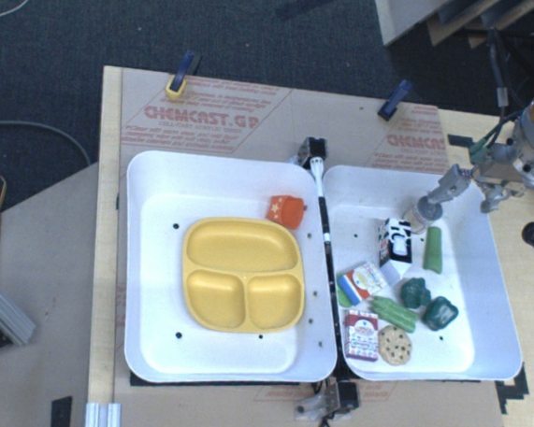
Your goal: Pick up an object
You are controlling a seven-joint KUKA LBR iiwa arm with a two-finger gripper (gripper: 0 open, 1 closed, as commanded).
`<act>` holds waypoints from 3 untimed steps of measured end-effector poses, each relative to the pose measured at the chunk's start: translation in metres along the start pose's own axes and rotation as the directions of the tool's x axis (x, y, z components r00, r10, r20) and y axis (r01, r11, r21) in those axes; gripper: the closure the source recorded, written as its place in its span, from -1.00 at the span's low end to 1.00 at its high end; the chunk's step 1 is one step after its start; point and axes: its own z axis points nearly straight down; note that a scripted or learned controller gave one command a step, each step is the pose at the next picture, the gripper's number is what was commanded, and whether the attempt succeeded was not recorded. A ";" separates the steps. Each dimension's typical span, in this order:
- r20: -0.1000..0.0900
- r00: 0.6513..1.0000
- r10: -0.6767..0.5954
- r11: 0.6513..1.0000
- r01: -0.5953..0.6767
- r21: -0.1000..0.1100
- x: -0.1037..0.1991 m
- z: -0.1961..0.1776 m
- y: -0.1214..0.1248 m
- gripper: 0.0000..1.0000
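My gripper [428,212] hangs over the back of the right bin [493,305], reaching in from the right. Just below it lie a black-and-white item [396,239] and a green stick [433,249]. Further forward in that bin are a small white packet [364,281], two dark green pieces [414,292] [441,312], a green cucumber-like piece [394,313], a red box [360,335] and a cookie [393,345]. Nothing visibly hangs from the gripper.
The left bin [147,243] bears a yellow divided plate [242,273] and an orange object [286,210] near its back right corner. A black divider strip [322,232] runs between the bins. Two clamps [180,76] [394,100] sit on the bench's far edge.
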 end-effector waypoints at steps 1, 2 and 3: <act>0.003 1.000 -0.003 1.000 0.003 -0.014 0.000 -0.008 0.003 -1.00; 0.002 1.000 -0.005 1.000 0.005 -0.009 0.005 0.040 0.012 -1.00; 0.003 1.000 -0.004 1.000 0.004 -0.009 0.005 0.083 0.013 -1.00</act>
